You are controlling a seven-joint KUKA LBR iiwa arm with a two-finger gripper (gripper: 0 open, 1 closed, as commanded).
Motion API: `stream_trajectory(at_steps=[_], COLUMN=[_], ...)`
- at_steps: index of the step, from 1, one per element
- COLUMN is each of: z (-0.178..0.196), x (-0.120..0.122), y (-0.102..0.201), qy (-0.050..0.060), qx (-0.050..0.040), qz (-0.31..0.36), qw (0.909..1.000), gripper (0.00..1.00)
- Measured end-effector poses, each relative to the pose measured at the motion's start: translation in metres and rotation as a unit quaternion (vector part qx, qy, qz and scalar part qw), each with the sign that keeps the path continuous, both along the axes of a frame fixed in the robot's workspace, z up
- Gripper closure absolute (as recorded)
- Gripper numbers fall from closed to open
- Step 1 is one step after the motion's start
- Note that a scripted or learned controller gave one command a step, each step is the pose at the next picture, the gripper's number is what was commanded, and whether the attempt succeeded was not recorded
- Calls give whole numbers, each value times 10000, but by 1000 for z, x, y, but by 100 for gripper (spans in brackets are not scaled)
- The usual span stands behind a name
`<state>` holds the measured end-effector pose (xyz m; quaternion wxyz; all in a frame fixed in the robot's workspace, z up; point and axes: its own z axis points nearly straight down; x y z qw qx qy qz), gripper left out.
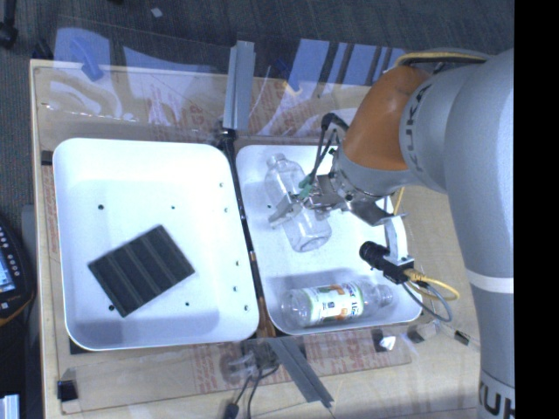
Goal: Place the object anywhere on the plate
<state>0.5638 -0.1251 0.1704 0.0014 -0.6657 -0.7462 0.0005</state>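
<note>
Labelled bottle (332,305) lies below the jaws (301,201), which seemingly grip a clear bottle (297,208); dark plate (141,270), far left, awaits.

One fixed overhead camera, slanted down on both bins (140,160), arm (454,129) from right.

Two bins are sitting side by side — the plate (141,270) is lying in the left bin (70,168), two bottles (336,303) in the right bin (255,177)
</note>
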Motion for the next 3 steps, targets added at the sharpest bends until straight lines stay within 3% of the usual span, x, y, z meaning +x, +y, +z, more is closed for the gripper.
stream_trajectory(at_steps=[1,2,3], z=[31,62,83], x=[16,23,11], y=[-18,-1,17], qy=[-8,-3,-14], qx=[-8,-7,-14], qz=[1350,870,91], qw=[9908,9962,10000], gripper=[100,100,100])
